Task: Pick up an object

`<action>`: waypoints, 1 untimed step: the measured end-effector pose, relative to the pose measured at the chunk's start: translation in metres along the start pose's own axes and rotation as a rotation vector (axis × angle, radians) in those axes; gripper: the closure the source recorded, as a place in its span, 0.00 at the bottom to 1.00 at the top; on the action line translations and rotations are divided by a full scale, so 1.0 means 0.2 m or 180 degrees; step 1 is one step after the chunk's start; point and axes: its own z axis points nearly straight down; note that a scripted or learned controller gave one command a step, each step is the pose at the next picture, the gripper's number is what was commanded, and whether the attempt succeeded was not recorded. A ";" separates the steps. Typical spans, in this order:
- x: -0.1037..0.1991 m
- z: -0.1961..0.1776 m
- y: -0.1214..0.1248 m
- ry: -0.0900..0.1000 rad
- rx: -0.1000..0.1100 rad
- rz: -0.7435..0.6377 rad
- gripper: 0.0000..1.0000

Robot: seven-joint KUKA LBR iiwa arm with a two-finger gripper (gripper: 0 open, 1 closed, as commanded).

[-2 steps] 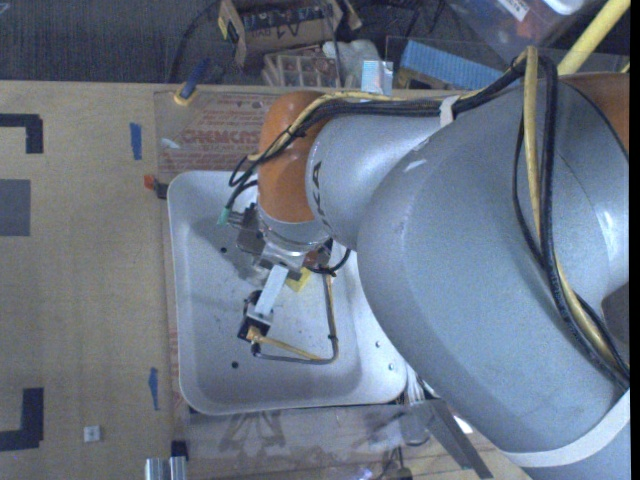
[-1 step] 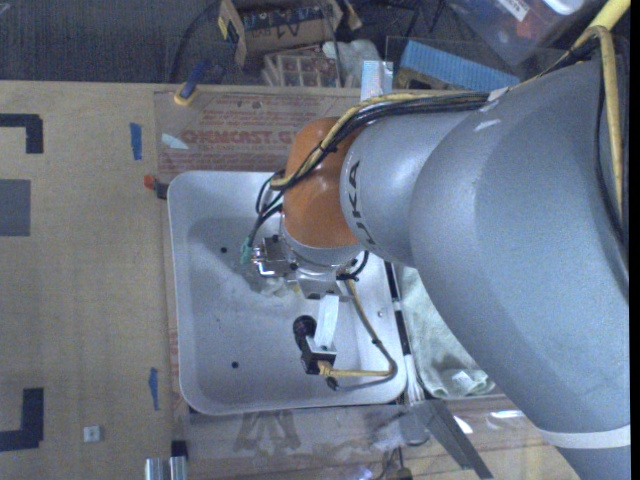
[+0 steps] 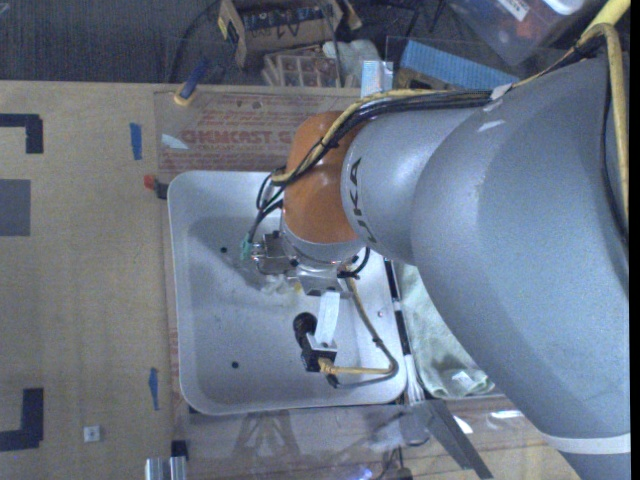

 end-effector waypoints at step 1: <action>0.11 0.03 -0.40 -0.0091 0.0016 0.0972 1.00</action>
